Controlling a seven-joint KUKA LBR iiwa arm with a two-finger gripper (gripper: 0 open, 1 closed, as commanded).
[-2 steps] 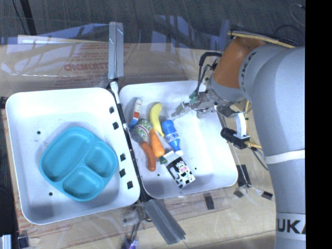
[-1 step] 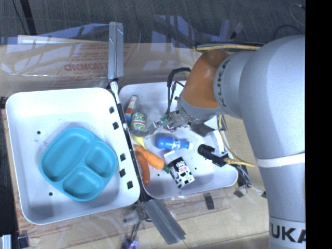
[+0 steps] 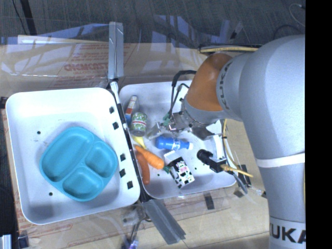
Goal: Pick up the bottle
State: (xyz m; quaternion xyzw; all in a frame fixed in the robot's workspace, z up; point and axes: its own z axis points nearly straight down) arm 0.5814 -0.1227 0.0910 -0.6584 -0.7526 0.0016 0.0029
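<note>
Gripper is down in the right bin just above the blue bottle, can't tell whether it's gripping anything though.

The tray lies in the left bin; the bottle lies in the right bin.

Hand: tips too small to read | right bin: far side behind arm | arm: cropped at bottom edge
</note>
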